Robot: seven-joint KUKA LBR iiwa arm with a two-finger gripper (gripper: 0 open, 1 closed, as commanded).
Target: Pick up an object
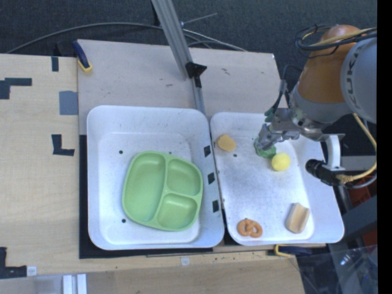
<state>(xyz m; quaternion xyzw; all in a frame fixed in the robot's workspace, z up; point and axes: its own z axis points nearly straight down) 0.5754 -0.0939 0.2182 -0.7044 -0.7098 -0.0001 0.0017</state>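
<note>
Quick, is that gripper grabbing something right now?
Gripper: down over a green object in the right bin; whether it grips it cannot be told.

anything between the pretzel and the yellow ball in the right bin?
No. In the camera view, only bare bin floor lies between the pretzel and the yellow ball.

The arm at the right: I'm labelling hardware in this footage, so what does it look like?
The arm is bulky and rounded, grey with a broad orange band above the wrist. Dark letters mark the grey shell. Black cables loop over its top, and a yellow cable trails by its lower side. The gripper is a small grey metal assembly.
</note>
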